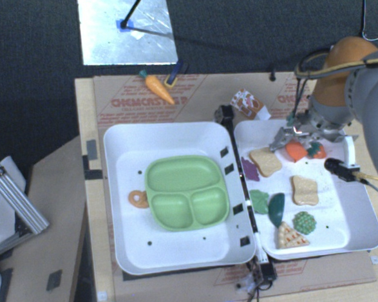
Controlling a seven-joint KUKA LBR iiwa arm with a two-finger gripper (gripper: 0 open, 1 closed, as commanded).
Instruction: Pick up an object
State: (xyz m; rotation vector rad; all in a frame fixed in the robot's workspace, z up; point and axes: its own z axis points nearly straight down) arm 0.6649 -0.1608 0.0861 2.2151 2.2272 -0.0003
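Reaching down for the tomato point(296, 150) in the right bin point(361, 216).
Gripper point(290, 135) low at the tomato's upper left, finger state impossible to tell; bread point(265, 161) just left of tomato. Next: closing squarely on the tomato, then lifting straight up.

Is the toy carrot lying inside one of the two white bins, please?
No, the toy carrot lies on the cardboard behind the left bin, outside both bins.
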